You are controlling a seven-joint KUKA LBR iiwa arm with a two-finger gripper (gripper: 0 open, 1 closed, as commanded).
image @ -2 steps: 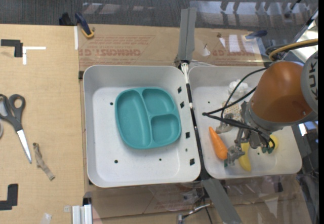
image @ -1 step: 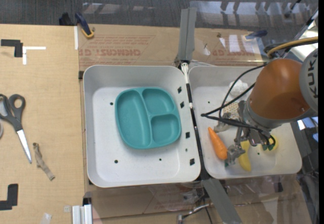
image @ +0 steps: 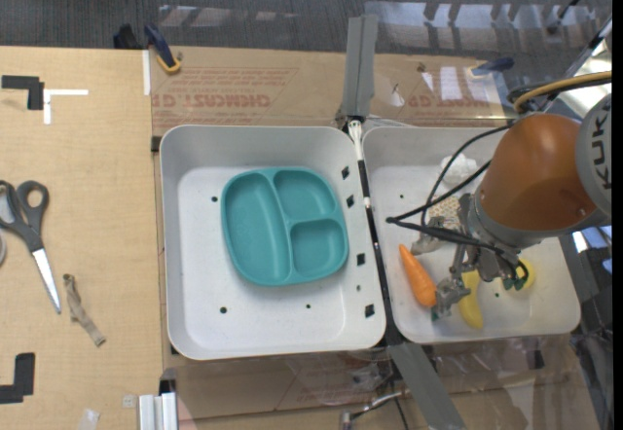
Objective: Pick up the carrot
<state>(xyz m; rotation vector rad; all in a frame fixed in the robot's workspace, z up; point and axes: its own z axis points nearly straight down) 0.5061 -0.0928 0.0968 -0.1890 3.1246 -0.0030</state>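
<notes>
Carrot (image: 419,278): lay on the floor of the right bin (image: 555,319), near that bin's left wall, long axis slanted, thinner end toward the upper left. Not between any fingers.

End effector (image: 450,298): hung low over the right bin, just right of the carrot's lower end. Finger spread could not be told, being blurred and partly masked by cables; nothing seen gripped.

Obstructions around the carrot:
- Yellow object (image: 469,309): lay just right of the end effector, close beside the carrot's lower end.
- Second yellow-green item (image: 522,274): sat farther right, partly under the wrist.
- White crumpled item (image: 459,168): rested toward the bin's rear, apart from the carrot.
- Black cables (image: 423,220): ran from the wrist across the bin above the carrot's upper end.
- Orange band (image: 535,175) of the arm: covered much of the bin's right half.

Left bin (image: 185,253): held 1 teal divided plate (image: 285,226) with 3 compartments, well apart from the carrot.

Counter (image: 78,224), left of the bins: carried scissors (image: 31,233) and a small brown scrap (image: 83,311).
</notes>
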